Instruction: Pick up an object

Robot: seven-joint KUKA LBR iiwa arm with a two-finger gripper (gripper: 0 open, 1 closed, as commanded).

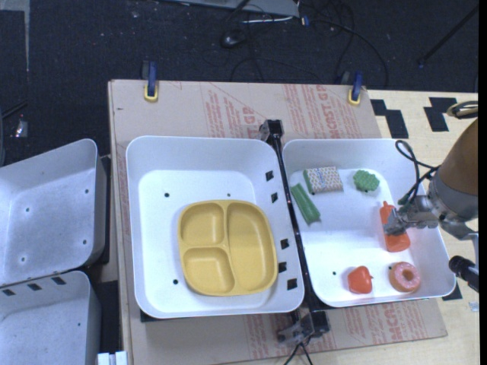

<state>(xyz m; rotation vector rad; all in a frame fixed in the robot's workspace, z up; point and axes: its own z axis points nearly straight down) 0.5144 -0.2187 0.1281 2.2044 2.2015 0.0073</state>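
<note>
The end effector (397,220) sits low over the right side of the right shallow white plastic bin (335,291), directly above an orange-red carrot-like toy (395,234) whose long body lies near the bin's right wall. Whether the carrot is pinched or merely touched cannot be told. The toy looks smooth and glossy, thicker at its lower end.

Toward the bin's front wall lie a round red tomato-like toy (360,279) and, just beside it, a pink frosted doughnut toy (404,277). Along the far side sit a speckled rectangular sponge-like block (323,179), a knobbly green round piece (367,180) and a long green stick-shaped piece (307,203) near the left wall. The bin's middle floor is bare white.

The left white bin (152,158) holds a yellow three-compartment plastic plate (227,246). Both bins rest on a cardboard-covered counter (205,109).
</note>
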